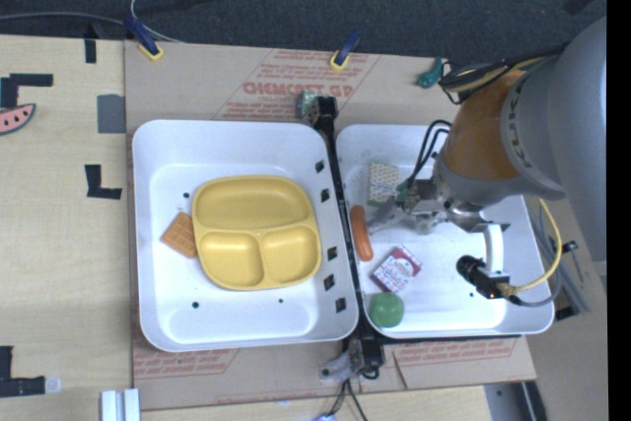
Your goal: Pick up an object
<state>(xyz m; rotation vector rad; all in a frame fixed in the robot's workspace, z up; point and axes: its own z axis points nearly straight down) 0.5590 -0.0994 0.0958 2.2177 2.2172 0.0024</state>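
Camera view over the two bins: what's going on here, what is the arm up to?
The grey arm reaches in from the right with its end effector low over the right bin, near a small pale packet and an orange carrot-like piece. Nothing is visibly held. A red wrapper and a green ball lie nearer the front. The left bin holds a yellow divided tray with a tan cracker-like piece beside it.

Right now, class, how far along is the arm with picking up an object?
Done: the claw has reached into the right bin. In hand: nothing visibly gripped. Left: grasp and lift an item; the orange sausage, red packet and green ball lie on the bin floor.
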